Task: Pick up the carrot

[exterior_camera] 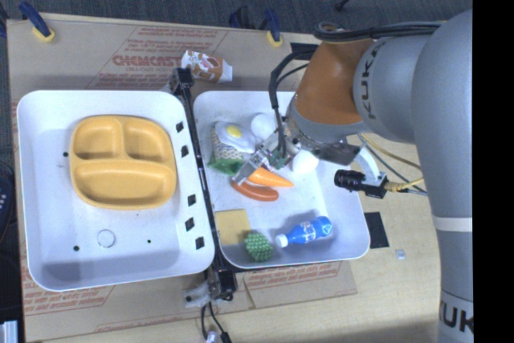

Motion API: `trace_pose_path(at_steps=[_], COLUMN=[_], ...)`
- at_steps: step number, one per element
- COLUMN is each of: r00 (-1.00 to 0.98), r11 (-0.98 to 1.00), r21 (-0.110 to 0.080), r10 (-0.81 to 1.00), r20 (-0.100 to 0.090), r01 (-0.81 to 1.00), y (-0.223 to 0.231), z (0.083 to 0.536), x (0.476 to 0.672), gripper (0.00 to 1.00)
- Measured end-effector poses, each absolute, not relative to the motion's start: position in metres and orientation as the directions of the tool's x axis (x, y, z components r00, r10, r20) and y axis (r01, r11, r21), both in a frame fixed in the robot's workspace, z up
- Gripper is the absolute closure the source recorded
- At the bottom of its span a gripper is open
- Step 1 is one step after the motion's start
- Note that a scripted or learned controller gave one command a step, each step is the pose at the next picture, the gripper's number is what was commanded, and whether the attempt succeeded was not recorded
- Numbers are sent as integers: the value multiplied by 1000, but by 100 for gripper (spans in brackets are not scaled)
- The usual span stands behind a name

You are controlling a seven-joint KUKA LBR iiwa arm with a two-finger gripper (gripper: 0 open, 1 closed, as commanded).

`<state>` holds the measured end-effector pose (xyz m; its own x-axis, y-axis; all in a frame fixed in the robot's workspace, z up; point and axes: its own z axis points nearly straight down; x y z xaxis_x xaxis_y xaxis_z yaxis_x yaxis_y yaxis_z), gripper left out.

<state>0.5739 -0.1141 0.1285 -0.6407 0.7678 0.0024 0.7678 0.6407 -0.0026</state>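
Metal two-finger gripper [269, 157] poised at the tapered orange plastic carrot [269, 177]; jaws' state unclear. The red sausage [255, 191] touching the carrot's underside risks a mistaken grasp.

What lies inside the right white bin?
Orange carrot, red sausage, blue bottle, green ball, tan block, fried egg. The gripper covers whatever lies beneath it.

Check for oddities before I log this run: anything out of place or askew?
One thing: a small packet lies on the cardboard behind the bins, outside both. The yellow tray sits level in the left bin.
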Motion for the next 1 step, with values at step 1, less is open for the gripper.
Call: trace_pose_path(at_steps=[1], r00=[-423], r11=[423], r21=[-3], r10=[906], r20=[3], r01=[906], y=[-108], z=[91], x=[528], gripper=[0])
